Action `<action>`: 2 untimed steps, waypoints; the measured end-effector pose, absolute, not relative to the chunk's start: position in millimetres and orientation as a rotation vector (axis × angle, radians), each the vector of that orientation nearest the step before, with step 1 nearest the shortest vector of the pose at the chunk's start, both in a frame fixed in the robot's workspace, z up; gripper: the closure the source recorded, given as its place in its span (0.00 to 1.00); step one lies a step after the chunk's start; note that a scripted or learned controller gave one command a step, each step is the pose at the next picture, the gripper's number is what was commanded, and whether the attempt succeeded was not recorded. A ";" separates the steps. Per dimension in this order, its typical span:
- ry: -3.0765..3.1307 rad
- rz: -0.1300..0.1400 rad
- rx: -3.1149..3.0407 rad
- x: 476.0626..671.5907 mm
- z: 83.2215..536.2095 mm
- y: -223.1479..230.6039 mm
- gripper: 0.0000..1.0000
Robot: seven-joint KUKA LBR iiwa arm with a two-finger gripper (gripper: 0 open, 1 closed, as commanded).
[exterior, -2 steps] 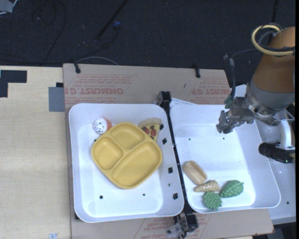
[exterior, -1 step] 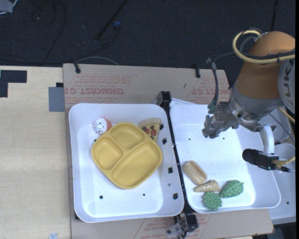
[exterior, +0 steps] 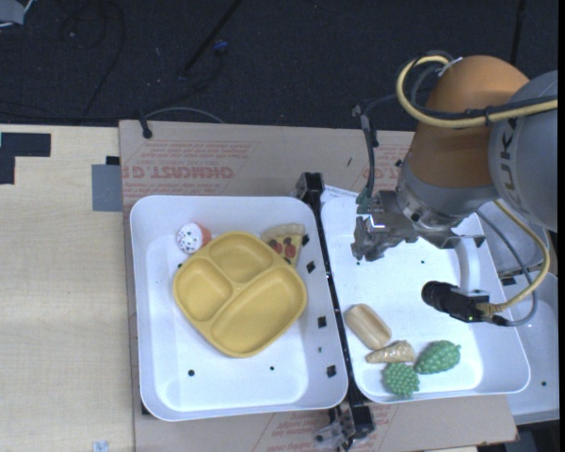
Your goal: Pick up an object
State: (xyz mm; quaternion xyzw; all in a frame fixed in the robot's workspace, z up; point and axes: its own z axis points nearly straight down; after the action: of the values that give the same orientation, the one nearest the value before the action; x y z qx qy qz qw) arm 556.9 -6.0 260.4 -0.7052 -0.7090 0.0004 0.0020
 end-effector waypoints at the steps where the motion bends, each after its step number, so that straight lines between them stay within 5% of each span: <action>1: -2.223 0.005 -2.212 552.7 245.6 55.0 1.00; 2: -2.225 0.004 -2.213 558.6 236.0 110.0 1.00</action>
State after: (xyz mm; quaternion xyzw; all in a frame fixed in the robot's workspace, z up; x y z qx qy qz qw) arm 558.6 110.0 236.0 -0.7051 -0.7091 0.0011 0.0017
